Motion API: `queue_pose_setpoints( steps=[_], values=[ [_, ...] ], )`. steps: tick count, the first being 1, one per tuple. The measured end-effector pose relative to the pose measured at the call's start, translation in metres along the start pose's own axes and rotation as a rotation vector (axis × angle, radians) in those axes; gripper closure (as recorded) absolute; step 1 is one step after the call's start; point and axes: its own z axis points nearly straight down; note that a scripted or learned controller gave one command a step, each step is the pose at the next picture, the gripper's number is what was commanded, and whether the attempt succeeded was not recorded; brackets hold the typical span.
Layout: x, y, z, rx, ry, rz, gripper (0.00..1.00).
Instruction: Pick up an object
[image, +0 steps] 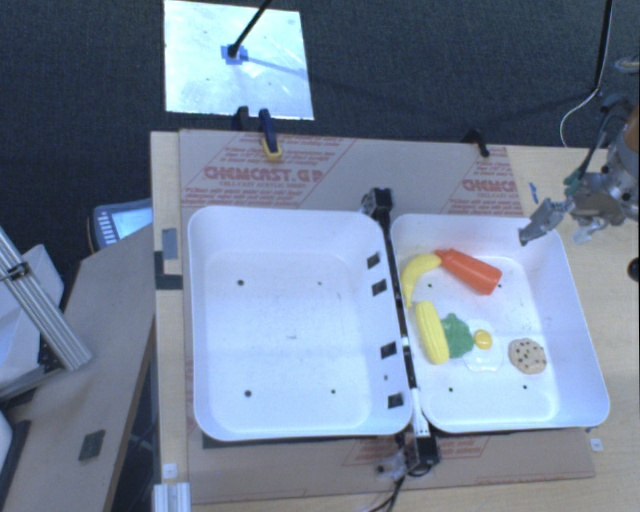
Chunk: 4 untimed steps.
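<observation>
Nothing is lifted yet: you see the gripper (548, 222) above the right bin's (575, 290) far rim, finger state unclear, the carrot (470, 270) and banana (418, 272) untouched.

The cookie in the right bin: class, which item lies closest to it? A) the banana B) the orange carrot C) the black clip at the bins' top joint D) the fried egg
D: the cookie lies near the right bin's front right part, with the fried egg just to its left, while the carrot and banana lie further back.
</observation>
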Motion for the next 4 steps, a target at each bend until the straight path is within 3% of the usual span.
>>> queue_pose_setpoints(
  steps=[1, 2, 4],
  values=[
    [0.081, 0.060, 0.063, 0.002, 0.004, -0.010, 0.00],
    [0.075, 0.060, 0.048, -0.005, 0.000, -0.005, 1.00],
    [0.206, 0.060, -0.108, -0.010, 0.004, -0.008, 1.00]
  ],
)
